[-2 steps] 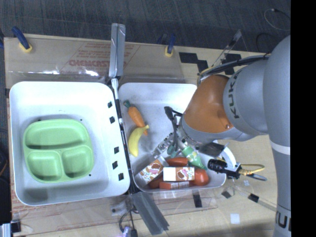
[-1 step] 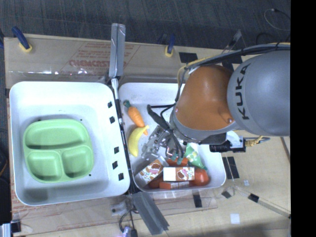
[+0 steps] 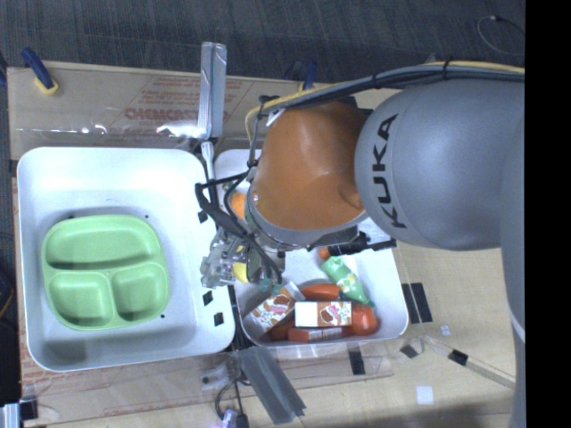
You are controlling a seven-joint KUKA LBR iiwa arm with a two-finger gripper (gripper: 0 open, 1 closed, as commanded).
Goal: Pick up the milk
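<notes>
Camera view: fixed overhead, slanted; arm (image 3: 428, 159) enters from the right & covers most of the right bin (image 3: 393, 310).
Hand: (image 3: 234, 266) low at the right bin's left edge, by the divide between the bins; metal parts seen, too cluttered to say if apart or together; cannot tell. Nothing visibly held.
Milk: prob. the small carton (image 3: 274, 310) w/ brown-white print, lying in the right bin's near-left corner, just beside the hand.
Direction: carton lies toward the near edge & slightly right of the hand; long axis runs diagonally, near-left to far-right.
Neighbours: white-labelled red pack (image 3: 326, 315) touching the carton's right side; green bottle (image 3: 343, 279) further right; orange item (image 3: 236, 205) beyond the hand.
Left bin: (image 3: 53, 168) holds a green divided tray (image 3: 105, 270), well apart from the carton.
Surface: (image 3: 464, 337) tape marks around the bins.
Next-move call: short shift toward the near edge, wrist turned across the carton's long axis; crowding from the red pack is the risk.
</notes>
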